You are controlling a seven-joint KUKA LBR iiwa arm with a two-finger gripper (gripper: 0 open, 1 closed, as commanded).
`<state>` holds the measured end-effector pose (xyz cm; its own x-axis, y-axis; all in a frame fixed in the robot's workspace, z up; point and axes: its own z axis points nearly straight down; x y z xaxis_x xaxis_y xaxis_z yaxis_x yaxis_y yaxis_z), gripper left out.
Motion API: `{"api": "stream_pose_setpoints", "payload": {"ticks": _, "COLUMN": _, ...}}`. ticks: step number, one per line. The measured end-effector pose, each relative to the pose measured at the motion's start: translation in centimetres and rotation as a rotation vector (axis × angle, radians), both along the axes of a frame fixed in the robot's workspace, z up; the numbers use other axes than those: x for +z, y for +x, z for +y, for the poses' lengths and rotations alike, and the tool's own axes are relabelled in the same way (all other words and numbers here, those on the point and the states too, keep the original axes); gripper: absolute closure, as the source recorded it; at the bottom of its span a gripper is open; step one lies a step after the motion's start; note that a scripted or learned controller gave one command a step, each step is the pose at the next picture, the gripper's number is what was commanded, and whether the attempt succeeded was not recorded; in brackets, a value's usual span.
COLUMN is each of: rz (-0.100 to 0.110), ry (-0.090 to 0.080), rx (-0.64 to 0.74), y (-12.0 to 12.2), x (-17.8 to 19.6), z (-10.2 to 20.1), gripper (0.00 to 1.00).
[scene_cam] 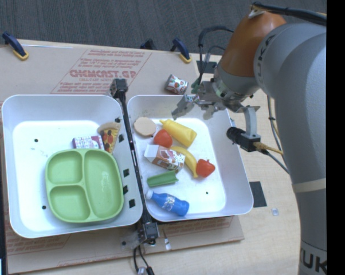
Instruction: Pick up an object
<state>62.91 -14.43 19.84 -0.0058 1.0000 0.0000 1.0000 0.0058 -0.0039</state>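
My gripper (pixel 195 107) hangs over the far rim of the right bin (pixel 232 171), open, with nothing between its fingers. Just below and left of it lies a yellow mustard bottle (pixel 181 132). Around that are a tan round bun (pixel 144 126), a red tomato (pixel 163 138), a small carton (pixel 164 157), a banana (pixel 189 161), a red strawberry-like piece (pixel 205 168), a green vegetable (pixel 162 179) and a blue bottle (pixel 168 203).
The left bin (pixel 23 119) holds a green divided plate (pixel 83 185), a pizza slice (pixel 109 136) and a small box (pixel 86 143). A small packet (pixel 176 85) lies on the cardboard behind the right bin. A black clamp (pixel 119 87) sits where the bins meet.
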Motion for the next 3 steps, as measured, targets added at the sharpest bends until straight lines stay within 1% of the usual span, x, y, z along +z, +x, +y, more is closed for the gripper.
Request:
{"api": "stream_pose_setpoints", "payload": {"ticks": 1, "rz": 0.001, "ry": 0.0, "rx": 0.0, "y": -6.6, "x": -10.7, "z": -3.8, "gripper": 0.0}}
{"api": "stream_pose_setpoints", "payload": {"ticks": 2, "rz": 0.002, "ry": -0.001, "rx": 0.006, "y": -6.5, "x": -9.6, "z": -3.7, "gripper": 1.0}}
{"api": "stream_pose_setpoints", "payload": {"ticks": 3, "rz": 0.001, "ry": -0.001, "rx": 0.006, "y": -6.5, "x": -9.7, "z": -3.7, "gripper": 0.0}}
